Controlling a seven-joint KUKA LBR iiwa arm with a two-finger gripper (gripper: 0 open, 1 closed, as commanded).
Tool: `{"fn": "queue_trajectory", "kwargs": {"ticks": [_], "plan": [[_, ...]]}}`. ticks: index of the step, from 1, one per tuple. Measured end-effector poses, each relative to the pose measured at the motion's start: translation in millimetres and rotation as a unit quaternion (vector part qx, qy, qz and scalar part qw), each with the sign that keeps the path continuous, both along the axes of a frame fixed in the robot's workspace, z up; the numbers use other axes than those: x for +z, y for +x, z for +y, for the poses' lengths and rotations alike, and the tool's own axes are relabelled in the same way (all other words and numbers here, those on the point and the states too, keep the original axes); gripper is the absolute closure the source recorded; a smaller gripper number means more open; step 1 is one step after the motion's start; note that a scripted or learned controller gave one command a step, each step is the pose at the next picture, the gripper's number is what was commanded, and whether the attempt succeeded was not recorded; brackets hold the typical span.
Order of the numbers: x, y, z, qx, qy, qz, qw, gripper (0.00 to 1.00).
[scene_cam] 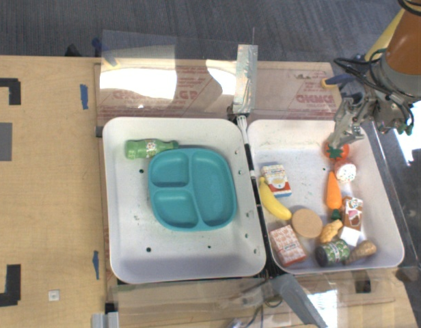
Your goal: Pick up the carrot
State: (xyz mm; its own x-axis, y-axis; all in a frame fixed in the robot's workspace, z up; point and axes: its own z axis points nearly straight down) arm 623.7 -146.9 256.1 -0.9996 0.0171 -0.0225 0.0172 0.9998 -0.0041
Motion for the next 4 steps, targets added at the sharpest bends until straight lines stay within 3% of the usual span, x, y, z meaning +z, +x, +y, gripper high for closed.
{"fn": "queue_trajectory", "kwargs": {"ticks": [1, 2, 3, 4], "plan": [[-159, -34, -42, 0.098, 0.0014, 0.01, 0.9951, 1.0], [-37, -41, -44, 0.067, -0.0013, 0.002, 0.9978, 1.0], [-43, -44, -43, 0.067, 0.0011, 0.008, 0.9977, 0.0], [-155, -43, -8, 0.08, 0.0, 0.005, 0.9968, 0.0]]}}
